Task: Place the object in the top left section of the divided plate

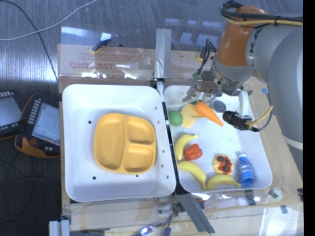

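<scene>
Hovering over the far end of the right bin (pixel 256 151), the end effector (pixel 202 95) sits just above the carrot (pixel 209 113); whether it is open or has hold of anything I cannot tell. The carrot's long axis runs diagonally, thick end nearest the end effector. The divided plate (pixel 125 142) lies in the left bin (pixel 78 132), well apart, its sections bare.

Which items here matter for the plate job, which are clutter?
Job: divided plate, carrot under the end effector.
Clutter: bananas, red pepper, blue bottle, green ball, teach pendant.
</scene>
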{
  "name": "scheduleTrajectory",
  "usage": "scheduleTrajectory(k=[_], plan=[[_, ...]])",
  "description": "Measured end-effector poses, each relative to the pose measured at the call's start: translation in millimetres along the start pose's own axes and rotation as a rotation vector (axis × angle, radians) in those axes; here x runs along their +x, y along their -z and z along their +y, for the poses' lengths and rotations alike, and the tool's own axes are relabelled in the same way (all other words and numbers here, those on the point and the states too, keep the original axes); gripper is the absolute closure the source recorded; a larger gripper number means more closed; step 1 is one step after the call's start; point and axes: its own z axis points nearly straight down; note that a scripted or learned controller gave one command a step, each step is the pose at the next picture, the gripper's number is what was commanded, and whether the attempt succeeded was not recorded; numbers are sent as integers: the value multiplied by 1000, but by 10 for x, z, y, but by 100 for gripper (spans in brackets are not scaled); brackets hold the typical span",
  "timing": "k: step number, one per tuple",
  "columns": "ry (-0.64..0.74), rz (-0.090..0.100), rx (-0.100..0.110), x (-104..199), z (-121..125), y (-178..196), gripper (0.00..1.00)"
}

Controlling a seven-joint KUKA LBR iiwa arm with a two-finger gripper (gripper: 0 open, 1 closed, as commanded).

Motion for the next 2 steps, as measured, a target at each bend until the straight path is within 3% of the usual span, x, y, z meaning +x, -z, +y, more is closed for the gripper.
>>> scheduleTrajectory(k=[1,2], plan=[[175,7,-1,612,-255,-142,100],[201,4,-3,363,-302,-104,100]])
